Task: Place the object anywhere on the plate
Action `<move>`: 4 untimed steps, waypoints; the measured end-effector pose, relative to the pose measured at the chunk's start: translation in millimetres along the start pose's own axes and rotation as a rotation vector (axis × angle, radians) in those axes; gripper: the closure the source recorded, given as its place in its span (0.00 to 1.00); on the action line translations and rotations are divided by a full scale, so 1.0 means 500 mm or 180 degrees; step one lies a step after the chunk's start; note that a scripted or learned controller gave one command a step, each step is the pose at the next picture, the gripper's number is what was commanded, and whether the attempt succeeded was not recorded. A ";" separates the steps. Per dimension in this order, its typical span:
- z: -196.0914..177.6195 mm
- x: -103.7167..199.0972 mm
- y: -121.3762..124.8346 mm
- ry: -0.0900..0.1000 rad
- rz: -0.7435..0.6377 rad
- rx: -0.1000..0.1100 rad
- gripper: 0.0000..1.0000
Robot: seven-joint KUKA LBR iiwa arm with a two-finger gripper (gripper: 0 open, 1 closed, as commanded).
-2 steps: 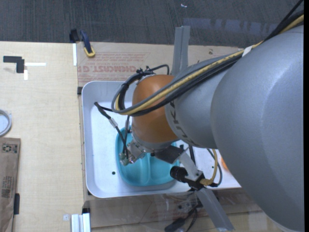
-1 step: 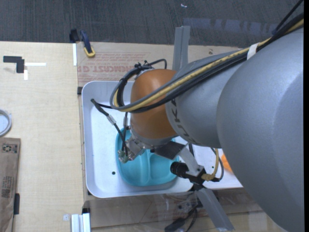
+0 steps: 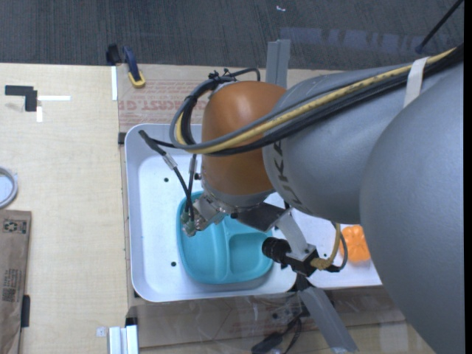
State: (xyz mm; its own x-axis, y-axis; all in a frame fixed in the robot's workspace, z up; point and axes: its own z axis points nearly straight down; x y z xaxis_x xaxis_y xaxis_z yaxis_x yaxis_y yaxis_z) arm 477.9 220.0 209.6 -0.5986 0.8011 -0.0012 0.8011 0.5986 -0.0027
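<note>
Hovering over glossy blue divided plate (image 3: 221, 253): tool (image 3: 195, 220), grip state unclear; orange object (image 3: 356, 243) apart.

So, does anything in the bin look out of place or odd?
Nothing looks spilled or broken. The blue plate lies flat in the white bin. An orange object sits right of it, off the plate, half hidden by the arm.

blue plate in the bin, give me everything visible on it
The plate is light blue, glossy like plastic, a rounded-square shape with a raised rim and what looks like a ridge dividing it into compartments. It lies flat on the floor of the white bin, toward the near wall. The arm hangs over it and hides its upper part. Nothing can be seen resting on the visible part.
</note>
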 end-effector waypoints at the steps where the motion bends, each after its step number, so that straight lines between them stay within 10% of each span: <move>1: 0.157 -0.007 -0.007 0.0005 -0.0672 0.0004 1.00; 2: 0.089 -0.108 -0.081 0.0002 -0.0352 -0.0002 1.00; 3: -0.058 0.004 0.003 0.0001 -0.0804 -0.0003 1.00; 4: 0.074 0.011 0.007 0.0004 -0.1310 0.0004 1.00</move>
